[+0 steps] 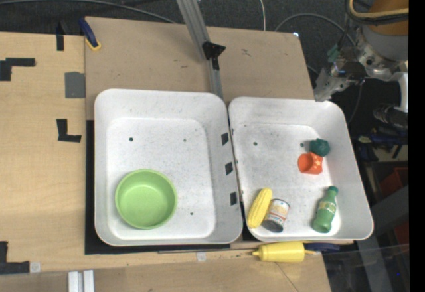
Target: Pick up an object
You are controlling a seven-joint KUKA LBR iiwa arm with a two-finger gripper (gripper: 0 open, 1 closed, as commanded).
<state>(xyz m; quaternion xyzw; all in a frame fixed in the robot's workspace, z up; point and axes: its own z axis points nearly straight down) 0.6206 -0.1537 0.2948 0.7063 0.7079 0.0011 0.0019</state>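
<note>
Objects in the right bin (345, 126): carrot (312, 158), corn (259, 208), can (276, 214), green bottle (325, 211); gripper (330, 79) hovers beyond the rim, its grip state unclear.

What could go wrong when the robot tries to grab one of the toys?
The corn and the small can touch, so grabbing one could nudge or drag the other. The green bottle lies close to the right bin wall, leaving little room. The tool sits up past the bin's far corner, so it has a long way to come and might miss.
</note>
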